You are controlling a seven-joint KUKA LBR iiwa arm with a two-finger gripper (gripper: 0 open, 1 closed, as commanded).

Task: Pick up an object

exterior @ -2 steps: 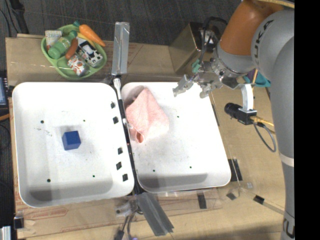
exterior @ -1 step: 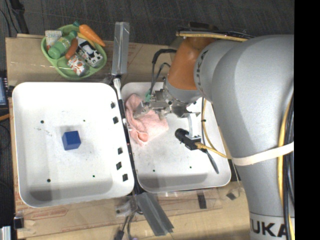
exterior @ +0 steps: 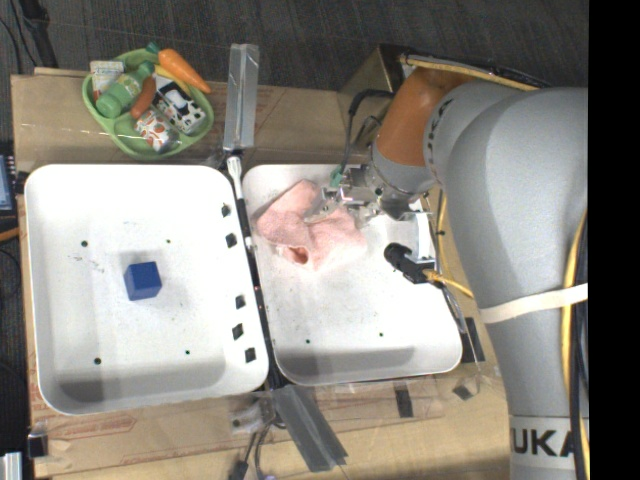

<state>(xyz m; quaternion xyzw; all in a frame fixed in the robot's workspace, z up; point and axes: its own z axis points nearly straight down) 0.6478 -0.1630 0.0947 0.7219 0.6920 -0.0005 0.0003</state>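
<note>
My tool is down in the right bin, at its far side, right over the pink cloth. The metal parts of the tool sit at the cloth's upper right edge and seem to touch it, but I cannot tell whether any cloth is actually caught. My arm comes in from the right and covers that bin's right rim; the orange band is just above the wrist.

The cloth lies crumpled in the far left part of the right bin, close to the wall shared with the left bin. A darker red patch shows on its near edge.

In the left bin a blue cube rests alone on the floor, left of the middle, well apart from my tool.

Beyond the left bin, on the bench, a green bowl holds small toy foods, with a carrot lying across its far rim. A grey bar stands between the bins at their far end.
</note>
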